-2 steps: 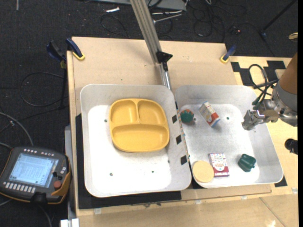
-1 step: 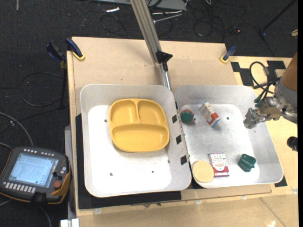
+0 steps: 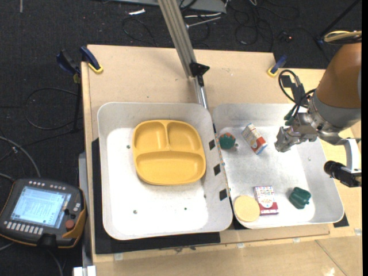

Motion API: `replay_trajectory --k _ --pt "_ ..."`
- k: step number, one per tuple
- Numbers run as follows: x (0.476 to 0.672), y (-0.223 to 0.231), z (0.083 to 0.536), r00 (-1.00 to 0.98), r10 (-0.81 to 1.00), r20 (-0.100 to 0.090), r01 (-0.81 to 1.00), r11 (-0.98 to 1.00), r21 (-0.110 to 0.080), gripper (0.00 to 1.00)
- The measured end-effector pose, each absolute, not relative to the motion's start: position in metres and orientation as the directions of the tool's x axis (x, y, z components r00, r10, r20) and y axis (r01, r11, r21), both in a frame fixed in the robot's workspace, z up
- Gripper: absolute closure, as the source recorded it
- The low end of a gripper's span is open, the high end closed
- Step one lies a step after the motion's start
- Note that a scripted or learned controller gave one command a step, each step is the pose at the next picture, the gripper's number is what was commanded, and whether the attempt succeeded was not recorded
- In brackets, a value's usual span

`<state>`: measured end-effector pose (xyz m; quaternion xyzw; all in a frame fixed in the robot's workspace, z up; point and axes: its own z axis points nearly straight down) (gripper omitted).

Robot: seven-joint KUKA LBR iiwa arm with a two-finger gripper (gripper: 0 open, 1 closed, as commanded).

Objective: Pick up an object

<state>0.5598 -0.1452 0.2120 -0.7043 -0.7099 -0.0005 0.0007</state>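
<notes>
One gripper [image 3: 283,144] hangs over the right bin [image 3: 322,211]; its opening is too blurred to tell.

tray [image 3: 169,153]: yellow plastic, smooth, slight sheen | bins [image 3: 115,171]: white, matt, speckled | bench [image 3: 144,73]: bare matt wood board | carton [image 3: 253,138]: printed card | pole [image 3: 175,22]: dull metal

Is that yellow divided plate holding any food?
Empty. The yellow plate shows bare yellow in all three sections, sitting in the left bin.
</notes>
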Motion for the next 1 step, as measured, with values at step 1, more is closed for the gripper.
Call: replay_trajectory --k 1 --pt "0.5776 -0.0935 0.2256 -0.008 1.0 0.002 1.0 0.008 0.003 1.0"
